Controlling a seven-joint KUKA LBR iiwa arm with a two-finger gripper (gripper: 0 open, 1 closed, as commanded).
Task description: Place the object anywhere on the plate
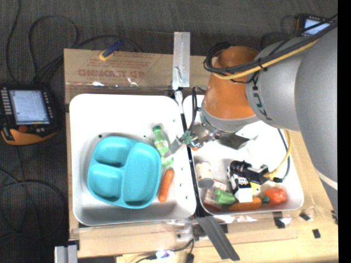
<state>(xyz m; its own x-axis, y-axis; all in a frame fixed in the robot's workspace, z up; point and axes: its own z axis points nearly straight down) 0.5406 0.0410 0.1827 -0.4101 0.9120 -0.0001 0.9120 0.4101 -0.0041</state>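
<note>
A turquoise divided plate (123, 171) lies in the left bin (93, 111). Just off its upper right rim lies a green bottle-shaped toy (160, 140), and an orange carrot toy (165, 184) rests against its right edge. My gripper (182, 139) hangs over the divider between the two bins, right beside the green toy and to the plate's upper right. The orange-banded wrist (233, 92) hides most of the gripper from above, and a small teal-green patch shows at its tip.
The right bin (290, 163) holds several toys along its near side: a pale cylinder (204, 172), a black and white piece (242, 175), a red tomato (277, 195), a carrot (245, 205). A cardboard sheet (120, 70) lies behind the bins. A pendant (26, 109) sits far left.
</note>
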